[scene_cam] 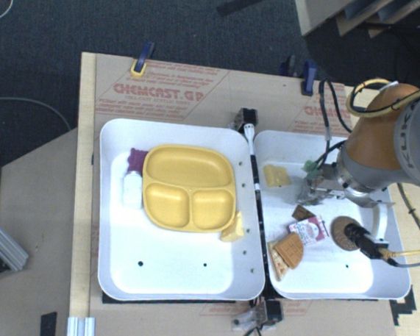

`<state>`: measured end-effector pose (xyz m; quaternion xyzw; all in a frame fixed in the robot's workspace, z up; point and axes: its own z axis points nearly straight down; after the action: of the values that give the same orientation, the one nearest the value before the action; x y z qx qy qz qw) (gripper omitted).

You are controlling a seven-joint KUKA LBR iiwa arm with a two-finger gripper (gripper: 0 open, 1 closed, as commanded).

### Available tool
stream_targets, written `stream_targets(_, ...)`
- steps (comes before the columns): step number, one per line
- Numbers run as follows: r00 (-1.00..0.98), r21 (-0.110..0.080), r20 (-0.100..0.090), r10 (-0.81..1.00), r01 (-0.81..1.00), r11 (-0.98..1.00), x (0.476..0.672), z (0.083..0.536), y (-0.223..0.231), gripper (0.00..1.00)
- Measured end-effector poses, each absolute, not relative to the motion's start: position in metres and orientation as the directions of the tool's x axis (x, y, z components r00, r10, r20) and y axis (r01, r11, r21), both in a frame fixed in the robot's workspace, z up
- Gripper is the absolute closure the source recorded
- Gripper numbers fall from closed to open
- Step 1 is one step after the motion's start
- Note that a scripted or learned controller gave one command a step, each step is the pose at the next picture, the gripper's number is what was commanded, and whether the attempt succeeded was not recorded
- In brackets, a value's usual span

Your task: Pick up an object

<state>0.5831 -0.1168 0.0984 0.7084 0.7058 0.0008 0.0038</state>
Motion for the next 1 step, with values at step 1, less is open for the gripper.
stream_targets(1, 0.001, 0.006, -0.002, 1.000, 1.000, -0.001, 0.5818, 0.1420, -0.1192, 1.00)
